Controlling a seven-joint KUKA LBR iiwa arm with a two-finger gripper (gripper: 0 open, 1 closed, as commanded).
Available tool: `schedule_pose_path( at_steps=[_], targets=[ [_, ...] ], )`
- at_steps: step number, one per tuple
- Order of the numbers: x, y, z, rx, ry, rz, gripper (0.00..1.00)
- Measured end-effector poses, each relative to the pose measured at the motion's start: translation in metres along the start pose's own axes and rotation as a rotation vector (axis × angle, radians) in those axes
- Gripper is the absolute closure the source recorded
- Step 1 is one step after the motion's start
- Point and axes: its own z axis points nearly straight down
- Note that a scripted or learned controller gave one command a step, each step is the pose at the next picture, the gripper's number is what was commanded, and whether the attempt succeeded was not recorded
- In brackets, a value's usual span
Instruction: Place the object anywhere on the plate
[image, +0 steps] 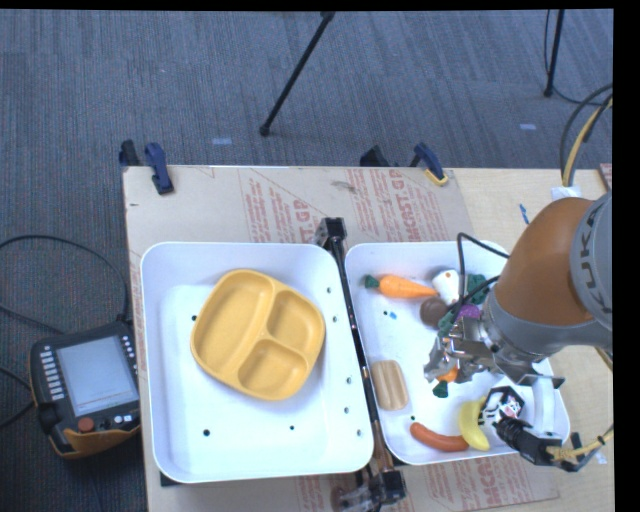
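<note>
A: Progress so far? The yellow three-compartment plastic plate (258, 334) in the left white bin (160, 300) has nothing on it.

B: Yeah, it's all still to do. The tool (447, 362) hangs low in the right white bin (392, 440) among the toys, near the orange toy carrot (405, 287). Can't tell its grip state.

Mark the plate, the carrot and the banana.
plate (258, 333), camera view, on the central divider.
carrot (408, 287), camera view, mid orange body.
banana (473, 425), camera view, mid curve.

yellow plate (258, 334), orange carrot (407, 287), white bins (160, 300)
</note>
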Motion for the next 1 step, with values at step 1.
schedule_pose_path(
  at_steps=[1],
  targets=[
    [0.0712, -0.0176, -0.0450, 0.000, -0.001, 0.138, 1.00]
  ],
)
